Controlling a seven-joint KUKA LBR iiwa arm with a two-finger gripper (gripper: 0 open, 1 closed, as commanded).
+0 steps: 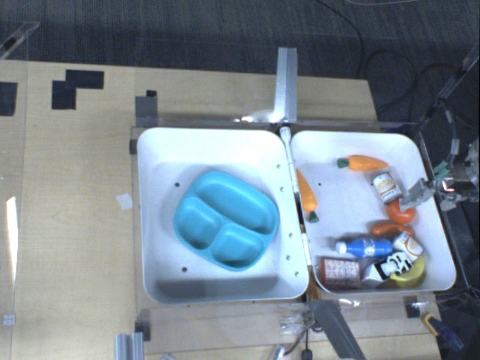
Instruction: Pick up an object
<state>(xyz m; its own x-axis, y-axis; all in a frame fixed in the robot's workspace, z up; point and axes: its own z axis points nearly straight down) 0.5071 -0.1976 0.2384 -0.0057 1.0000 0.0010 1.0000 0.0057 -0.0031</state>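
Nothing has been picked up yet, as far as the view shows: every object lies in a bin, and none sits between fingers. The left bin (150, 201) bears a blue sectioned plate (225, 220) at its centre. The right bin (330, 145) carries the candidates for picking: an orange carrot (364, 163) at about 1 o'clock, a second carrot (306, 193) against the wall at 9 o'clock, a small labelled can (385, 186) near 2 o'clock, a red-orange rounded piece (396, 222) near 4 o'clock, and at 5 to 6 o'clock a crowded cluster of a blue bottle (369, 247), a brown-red packet (343, 272), a second can (409, 244) and a yellow item (409, 274). The gripper (416, 193) reaches in from 3 o'clock, low over the rim, its grey tip just beside the red-orange piece and the small can. Whether it touches either, I cannot tell, nor how it is set, for it is too small and blurred. The whole grasp and lift appears left to do.
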